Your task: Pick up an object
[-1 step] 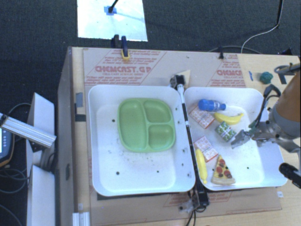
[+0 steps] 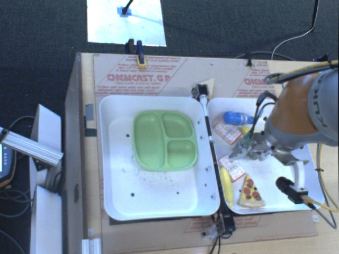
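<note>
Hand point(image 2: 241, 148) low in right bin point(image 2: 265, 208); pizza slice point(image 2: 251, 192) just below.

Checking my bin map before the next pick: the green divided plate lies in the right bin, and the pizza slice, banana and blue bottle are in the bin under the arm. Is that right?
Not quite. The camera view shows the green divided plate in the left bin, not the right one. The rest stands: the pizza slice, banana and blue bottle lie in the right bin, under the arm.

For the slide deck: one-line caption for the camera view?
KUKA arm's gripper low in the right bin among a pizza slice, banana and blue bottle; green tray in left bin.
</note>
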Robot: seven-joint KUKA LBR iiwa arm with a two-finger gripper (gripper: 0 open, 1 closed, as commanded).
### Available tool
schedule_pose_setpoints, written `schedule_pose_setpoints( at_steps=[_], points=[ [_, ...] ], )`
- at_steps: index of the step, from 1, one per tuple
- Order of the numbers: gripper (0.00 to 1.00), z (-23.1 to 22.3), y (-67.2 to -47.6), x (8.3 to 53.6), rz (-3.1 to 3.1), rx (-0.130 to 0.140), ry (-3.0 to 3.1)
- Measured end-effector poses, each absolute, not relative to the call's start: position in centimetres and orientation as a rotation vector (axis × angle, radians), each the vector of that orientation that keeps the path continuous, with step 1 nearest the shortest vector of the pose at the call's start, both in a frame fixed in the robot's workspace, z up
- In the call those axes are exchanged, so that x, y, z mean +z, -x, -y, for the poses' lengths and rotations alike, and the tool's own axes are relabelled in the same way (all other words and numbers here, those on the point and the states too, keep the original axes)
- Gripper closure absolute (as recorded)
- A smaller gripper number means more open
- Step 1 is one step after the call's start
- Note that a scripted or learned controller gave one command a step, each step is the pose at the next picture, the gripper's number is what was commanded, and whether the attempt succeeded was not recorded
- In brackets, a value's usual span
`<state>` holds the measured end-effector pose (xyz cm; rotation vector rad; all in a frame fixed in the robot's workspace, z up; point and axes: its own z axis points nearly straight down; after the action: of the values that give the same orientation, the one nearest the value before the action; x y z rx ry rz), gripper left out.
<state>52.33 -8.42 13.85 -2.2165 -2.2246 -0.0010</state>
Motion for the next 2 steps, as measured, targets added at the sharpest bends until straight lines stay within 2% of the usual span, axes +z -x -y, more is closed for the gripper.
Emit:
schedule_pose_setpoints(
  at_steps=[1,2],
  points=[
    [0.00,11.0,-57.4,8.4,2.224,0.000,2.219],
    [0.00,8.4,-64.9,8.0,2.206,0.020,2.209]
  ],
)
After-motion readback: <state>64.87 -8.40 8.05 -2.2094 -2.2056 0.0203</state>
